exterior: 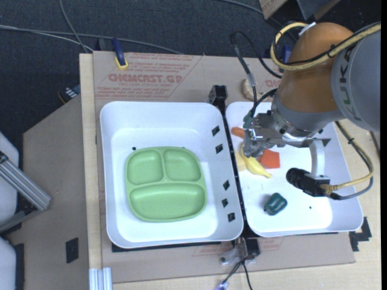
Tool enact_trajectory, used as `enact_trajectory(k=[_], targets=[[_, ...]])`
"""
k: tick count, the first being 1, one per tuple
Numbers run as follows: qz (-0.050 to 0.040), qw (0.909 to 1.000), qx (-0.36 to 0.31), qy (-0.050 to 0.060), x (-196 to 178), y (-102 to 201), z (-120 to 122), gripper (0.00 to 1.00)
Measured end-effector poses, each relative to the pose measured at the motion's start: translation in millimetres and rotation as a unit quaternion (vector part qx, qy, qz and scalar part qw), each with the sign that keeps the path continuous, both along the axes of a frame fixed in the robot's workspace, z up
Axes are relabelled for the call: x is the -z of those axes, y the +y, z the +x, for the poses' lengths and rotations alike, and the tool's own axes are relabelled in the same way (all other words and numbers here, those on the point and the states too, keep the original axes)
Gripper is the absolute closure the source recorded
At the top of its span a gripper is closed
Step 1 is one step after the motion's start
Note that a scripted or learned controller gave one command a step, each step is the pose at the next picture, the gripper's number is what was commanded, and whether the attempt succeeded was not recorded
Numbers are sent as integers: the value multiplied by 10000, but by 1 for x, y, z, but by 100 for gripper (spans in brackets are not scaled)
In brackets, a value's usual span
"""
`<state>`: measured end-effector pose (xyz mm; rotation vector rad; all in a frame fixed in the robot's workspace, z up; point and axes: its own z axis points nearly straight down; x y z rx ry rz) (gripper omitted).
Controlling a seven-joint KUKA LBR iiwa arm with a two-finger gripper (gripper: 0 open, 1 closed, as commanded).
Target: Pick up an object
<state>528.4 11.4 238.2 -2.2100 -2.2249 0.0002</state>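
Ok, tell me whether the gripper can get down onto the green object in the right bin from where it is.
Probably yes. The green object lies alone on the right bin floor, apart from the banana and orange piece. The gripper is above those, so it must shift over first.

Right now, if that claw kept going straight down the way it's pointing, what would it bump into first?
Probably the yellow banana-shaped toy, lying just under the gripper in the right bin; the orange piece sits close beside it. Height is hard to judge.

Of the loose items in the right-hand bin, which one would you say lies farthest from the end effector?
The dark green object, lying alone toward the right bin's front. The yellow banana and the orange-red piece lie just beside the end effector.
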Motion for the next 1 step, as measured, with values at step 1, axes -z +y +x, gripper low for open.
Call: enact_trajectory(k=[1], targets=[[-6, 10000, -1, -21, -7, 56, -6, 100]])
